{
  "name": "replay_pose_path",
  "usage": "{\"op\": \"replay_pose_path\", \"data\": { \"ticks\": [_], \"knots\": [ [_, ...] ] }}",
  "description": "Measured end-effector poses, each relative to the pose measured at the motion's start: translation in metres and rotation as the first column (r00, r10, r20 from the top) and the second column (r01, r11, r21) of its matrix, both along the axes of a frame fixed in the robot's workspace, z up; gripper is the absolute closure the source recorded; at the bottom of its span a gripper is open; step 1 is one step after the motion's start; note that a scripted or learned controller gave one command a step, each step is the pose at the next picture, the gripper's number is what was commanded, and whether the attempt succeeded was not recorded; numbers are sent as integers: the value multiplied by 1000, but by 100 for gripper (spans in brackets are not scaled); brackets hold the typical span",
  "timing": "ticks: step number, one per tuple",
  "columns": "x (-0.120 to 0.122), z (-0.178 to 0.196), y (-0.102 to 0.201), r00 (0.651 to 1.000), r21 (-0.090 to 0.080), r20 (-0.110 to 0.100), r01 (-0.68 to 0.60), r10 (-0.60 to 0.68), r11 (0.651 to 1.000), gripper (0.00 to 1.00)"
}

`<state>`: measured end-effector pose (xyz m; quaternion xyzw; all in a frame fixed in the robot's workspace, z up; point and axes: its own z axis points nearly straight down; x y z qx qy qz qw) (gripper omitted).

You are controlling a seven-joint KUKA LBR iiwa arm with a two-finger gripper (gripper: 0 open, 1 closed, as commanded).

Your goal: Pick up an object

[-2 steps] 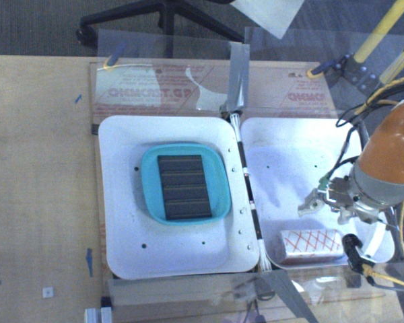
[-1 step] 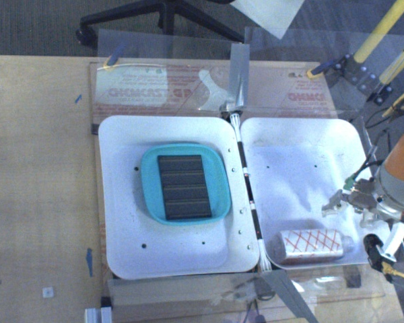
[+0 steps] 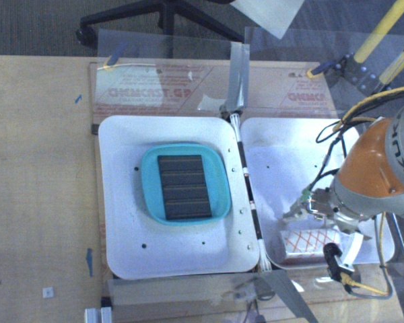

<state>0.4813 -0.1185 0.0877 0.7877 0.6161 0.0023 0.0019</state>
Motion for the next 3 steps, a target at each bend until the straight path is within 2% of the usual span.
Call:
{"op": "replay_pose_path", "data": {
  "ticks": [1, 2, 3],
  "knots": [
    [-2, 79, -86, 982, -1, -7, 190, -190, 982, 0],
    [0, 0, 3, 969, 2, 1, 248, -248, 969, 0],
    [-2, 100, -58, 851, -1, -8, 525, -525, 851, 0]
  ]
}}
